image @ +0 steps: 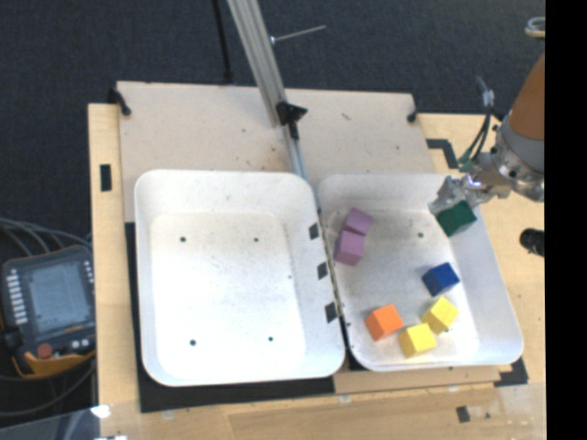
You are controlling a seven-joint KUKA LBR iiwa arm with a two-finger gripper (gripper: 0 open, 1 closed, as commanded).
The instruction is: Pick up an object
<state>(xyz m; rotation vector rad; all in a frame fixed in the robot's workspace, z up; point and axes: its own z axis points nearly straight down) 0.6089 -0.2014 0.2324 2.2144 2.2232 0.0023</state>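
Positioned over the right bin's [500, 324] upper right corner, the hand [461, 197] is seen clamped on a green block [456, 217] (raised above the bin floor). Purple blocks [353, 236], a blue block [440, 278], an orange block [384, 321] and two yellow blocks [429, 326] are located in that bin.

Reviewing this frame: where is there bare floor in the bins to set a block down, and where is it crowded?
The left bin floor is bare wall to wall. In the right bin, only the middle strip between the purple blocks and blue block is bare. Its near corner is crowded: orange block, yellow blocks.
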